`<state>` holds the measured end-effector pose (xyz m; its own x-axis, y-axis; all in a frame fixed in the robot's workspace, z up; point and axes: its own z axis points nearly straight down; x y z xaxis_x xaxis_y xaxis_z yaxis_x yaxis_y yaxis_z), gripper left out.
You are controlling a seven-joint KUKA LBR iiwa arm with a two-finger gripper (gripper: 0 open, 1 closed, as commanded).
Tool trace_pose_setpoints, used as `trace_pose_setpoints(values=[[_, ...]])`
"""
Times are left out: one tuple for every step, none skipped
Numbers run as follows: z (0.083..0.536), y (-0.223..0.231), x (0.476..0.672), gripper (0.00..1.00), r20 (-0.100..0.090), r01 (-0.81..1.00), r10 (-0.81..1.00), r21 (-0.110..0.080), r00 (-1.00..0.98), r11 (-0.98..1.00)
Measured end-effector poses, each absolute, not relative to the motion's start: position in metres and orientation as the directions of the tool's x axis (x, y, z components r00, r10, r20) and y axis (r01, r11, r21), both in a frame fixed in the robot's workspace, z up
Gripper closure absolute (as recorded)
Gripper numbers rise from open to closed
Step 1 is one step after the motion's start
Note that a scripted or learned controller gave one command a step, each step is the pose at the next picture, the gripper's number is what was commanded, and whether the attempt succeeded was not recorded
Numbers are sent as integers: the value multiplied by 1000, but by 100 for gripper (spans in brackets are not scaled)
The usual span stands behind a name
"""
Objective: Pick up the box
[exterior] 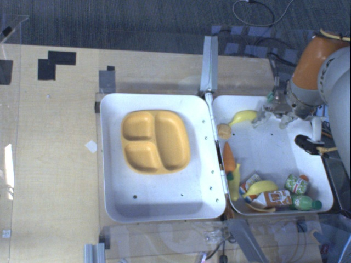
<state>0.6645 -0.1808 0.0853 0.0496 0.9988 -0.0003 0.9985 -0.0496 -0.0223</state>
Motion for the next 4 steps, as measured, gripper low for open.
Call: trace_pose_setpoints(values=[[90, -179, 559, 0, -3, 996, 996, 10, -84, 84], [88, -171, 630, 0, -1, 996, 996, 10, 86, -86], [101, -170, 633, 100, -1, 997, 997, 18, 80, -80], [101, -170, 633, 0, -1, 997, 997, 18, 79, -79]])
